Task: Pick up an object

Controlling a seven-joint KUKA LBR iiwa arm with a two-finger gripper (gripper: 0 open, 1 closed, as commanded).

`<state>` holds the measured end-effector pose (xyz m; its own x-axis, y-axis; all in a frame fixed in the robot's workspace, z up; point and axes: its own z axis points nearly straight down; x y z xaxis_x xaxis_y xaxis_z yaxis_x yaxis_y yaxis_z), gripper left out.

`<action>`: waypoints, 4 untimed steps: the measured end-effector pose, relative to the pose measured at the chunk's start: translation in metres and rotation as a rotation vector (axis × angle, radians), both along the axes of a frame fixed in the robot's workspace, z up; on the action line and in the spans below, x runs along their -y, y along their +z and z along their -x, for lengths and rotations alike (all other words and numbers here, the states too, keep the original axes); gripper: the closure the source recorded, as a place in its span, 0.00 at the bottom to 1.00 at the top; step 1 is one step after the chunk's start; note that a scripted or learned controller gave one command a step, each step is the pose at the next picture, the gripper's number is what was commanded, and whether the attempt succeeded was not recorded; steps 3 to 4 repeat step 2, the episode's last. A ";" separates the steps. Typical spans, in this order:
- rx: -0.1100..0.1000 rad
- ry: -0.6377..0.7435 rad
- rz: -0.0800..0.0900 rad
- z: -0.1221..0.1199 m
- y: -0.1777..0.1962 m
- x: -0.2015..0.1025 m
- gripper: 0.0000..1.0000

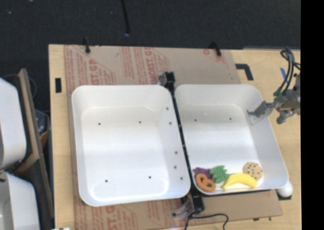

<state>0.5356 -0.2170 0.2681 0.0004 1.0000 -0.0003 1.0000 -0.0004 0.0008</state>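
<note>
My claw hangs over the right edge of the right shallow white bin, I cannot tell its state, so I am only approaching and must next descend toward the yellow toy banana at the bin's near wall.

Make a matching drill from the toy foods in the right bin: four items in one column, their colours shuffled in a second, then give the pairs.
Items:
1. banana
2. cookie
3. pretzel
4. leafy piece

Colours:
A. green
B. orange-brown
C. yellow
D. tan with dark chips

Pairs: 1-C, 2-D, 3-B, 4-A. All four lie along the near edge of the right bin.
</note>
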 end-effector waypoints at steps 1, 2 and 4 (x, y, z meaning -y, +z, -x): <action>0.001 0.000 0.000 0.000 0.011 0.001 1.00; 0.002 0.000 0.001 0.000 0.021 0.001 1.00; 0.002 0.000 0.001 0.000 0.021 0.001 1.00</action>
